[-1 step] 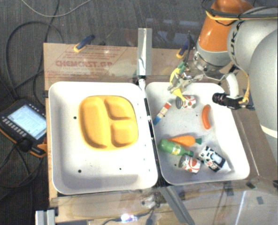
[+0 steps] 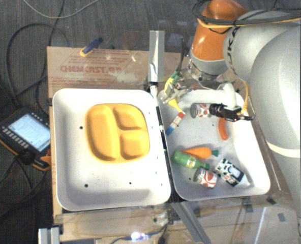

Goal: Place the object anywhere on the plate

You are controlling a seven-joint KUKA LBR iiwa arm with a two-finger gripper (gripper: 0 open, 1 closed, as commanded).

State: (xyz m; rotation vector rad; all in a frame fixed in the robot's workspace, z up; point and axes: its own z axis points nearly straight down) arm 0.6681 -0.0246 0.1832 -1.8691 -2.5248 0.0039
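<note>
I can't tell my claw's (image 2: 177,88) state, at twelve o'clock of the right bin (image 2: 252,182). The toy carrot (image 2: 199,152) looks light, stiff, slick; I'd pinch its middle, for the yellow plate (image 2: 118,131).

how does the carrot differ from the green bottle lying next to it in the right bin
The carrot is orange with a small green tip at its right end; the green bottle is green with a yellowish label. The carrot lies nearly level across the view, while the bottle slants down to the right. The carrot sits farther from the camera, the bottle just in front of it. Both lie on their sides in the right bin, close together.
</note>
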